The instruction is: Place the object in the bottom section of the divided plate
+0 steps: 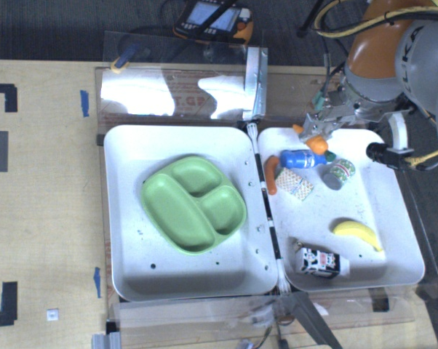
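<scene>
jaws (318, 126): mine, over right bin's far edge, can't tell if open
orange ball (318, 145): just below me, beside blue bottle (301, 159)
plate (195, 203): left bin
tip: descend straight, centre on ball

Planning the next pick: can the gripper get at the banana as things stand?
Probably yes. The banana lies by itself on bare floor of the right bin, with nothing on top of it. The gripper hangs over the bin's far end, above the clustered items.

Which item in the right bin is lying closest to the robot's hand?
The small orange ball, right below the hand at the bin's top edge; the blue bottle lies just beyond it.
</scene>
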You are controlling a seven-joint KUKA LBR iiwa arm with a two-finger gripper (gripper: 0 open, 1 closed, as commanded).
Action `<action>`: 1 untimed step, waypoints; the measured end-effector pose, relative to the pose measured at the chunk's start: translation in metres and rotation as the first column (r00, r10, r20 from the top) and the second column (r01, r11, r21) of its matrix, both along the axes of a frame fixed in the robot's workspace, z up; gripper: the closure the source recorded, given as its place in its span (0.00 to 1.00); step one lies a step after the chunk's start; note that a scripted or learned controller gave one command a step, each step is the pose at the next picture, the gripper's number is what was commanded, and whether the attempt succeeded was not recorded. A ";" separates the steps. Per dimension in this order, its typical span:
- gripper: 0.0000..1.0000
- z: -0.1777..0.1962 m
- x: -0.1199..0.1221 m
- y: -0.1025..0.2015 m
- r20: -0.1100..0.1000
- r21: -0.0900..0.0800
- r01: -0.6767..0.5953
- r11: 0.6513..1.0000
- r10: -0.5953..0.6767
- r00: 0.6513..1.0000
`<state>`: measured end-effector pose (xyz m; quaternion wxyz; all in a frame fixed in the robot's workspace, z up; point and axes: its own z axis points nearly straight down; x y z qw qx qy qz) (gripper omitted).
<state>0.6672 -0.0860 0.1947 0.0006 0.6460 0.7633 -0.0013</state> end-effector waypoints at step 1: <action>1.00 -0.010 -0.031 0.072 0.000 0.003 0.021 1.000 -0.021 1.000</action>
